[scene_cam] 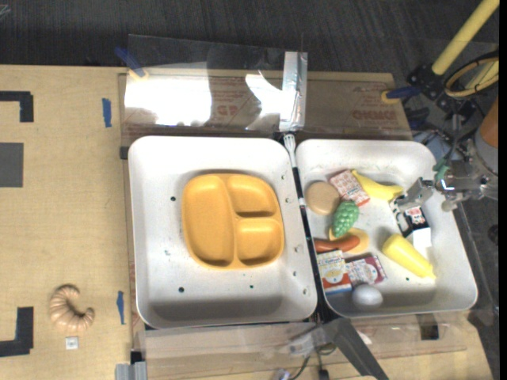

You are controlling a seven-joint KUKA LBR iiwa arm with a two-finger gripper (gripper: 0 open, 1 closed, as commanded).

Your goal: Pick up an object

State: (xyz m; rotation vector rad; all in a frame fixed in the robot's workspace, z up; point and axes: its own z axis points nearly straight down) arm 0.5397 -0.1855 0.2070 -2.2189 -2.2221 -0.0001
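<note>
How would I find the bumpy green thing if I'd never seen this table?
Look at the right white bin, the one crowded with toy food. Near its left side, just right of the round tan bun and above the orange carrot, lies the bumpy green thing. It is the only green item, covered in little knobs.

Table: tan cardboard-covered table top (pixel 63 212), black tape marks (pixel 17 105) along its left edge, short blue tape strips (pixel 106 111) near the far left part. Dark grey carpeted floor (pixel 238 6) beyond the far edge. Clear plastic sheet (pixel 206 85) standing at the far edge, strong glare on it; brown printed cardboard panel (pixel 348 105) beside it. Yellow padded pole (pixel 471 22) slanting at the far right corner, with black cables (pixel 444 85) below it.
</note>
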